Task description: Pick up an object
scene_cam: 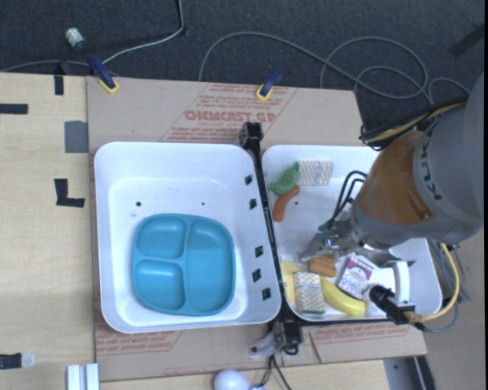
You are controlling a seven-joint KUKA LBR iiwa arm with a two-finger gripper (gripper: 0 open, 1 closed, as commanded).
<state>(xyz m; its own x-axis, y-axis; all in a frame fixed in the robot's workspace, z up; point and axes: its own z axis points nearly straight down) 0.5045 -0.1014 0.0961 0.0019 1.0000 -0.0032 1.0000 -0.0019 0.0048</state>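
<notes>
The gripper hangs low inside the right bin; whether it is wide or narrow cannot be told. A small brown piece lies just beneath its tip. Below sit a wrapped snack, a banana and a small carton. Above lies a carrot. Well to the left, the other bin holds a blue plate.

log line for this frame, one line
arm: over right bin | gripper: low beside brown item | held: nothing seen | left bin: blue tray
</notes>
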